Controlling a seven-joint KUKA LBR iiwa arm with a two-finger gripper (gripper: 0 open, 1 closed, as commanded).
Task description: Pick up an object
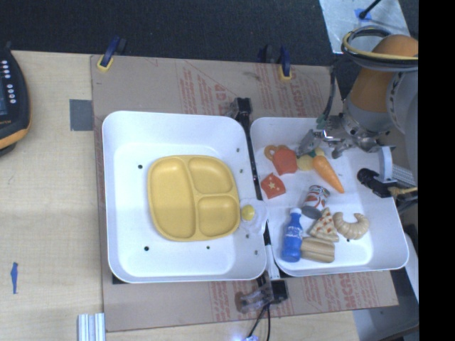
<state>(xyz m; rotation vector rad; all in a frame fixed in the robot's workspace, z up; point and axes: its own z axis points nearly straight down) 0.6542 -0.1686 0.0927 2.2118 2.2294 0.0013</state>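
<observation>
Hovered, metal two-finger gripper (325, 138) over the tapered orange plastic carrot (328, 172) in the right-hand shallow white bin (387, 251); finger state indiscernible. Risked nudging crowded neighbours, spoiling any grasp.

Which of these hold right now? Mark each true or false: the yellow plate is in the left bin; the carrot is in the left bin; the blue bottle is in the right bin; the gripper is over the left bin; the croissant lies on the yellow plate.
1. The yellow plate is in the left bin. True.
2. The carrot is in the left bin. False: it lies in the right bin.
3. The blue bottle is in the right bin. True.
4. The gripper is over the left bin. False: it is over the right bin's far end, near the carrot.
5. The croissant lies on the yellow plate. False: it lies in the right bin.
</observation>
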